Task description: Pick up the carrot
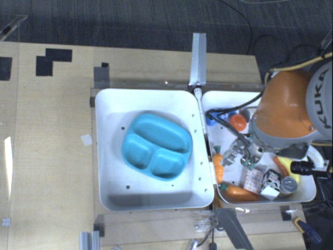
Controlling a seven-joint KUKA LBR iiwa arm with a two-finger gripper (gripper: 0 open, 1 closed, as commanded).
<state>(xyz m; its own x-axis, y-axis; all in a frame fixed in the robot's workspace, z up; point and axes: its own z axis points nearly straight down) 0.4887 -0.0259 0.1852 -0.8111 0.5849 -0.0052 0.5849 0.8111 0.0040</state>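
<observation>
**Camera view: a crowded bin and a carrot tight to the wall**

Camera view shows my gripper (pixel 243 155) low in the right bin (pixel 310 192), among a tight heap of things. Whether it is open or shut I cannot tell, and nothing shows plainly in its grasp. The carrot (pixel 218 168) lies just left of it, upright along the bin's left wall. A second orange piece (pixel 240 192) rests at the near edge, and a small tomato (pixel 238 122) sits farther back. My main worry is mistaking one orange thing for another. The wall may also block one side of my grasp, so the carrot could roll or wedge. The left bin (pixel 106 139) holds a blue tray (pixel 156 145), well apart.
</observation>
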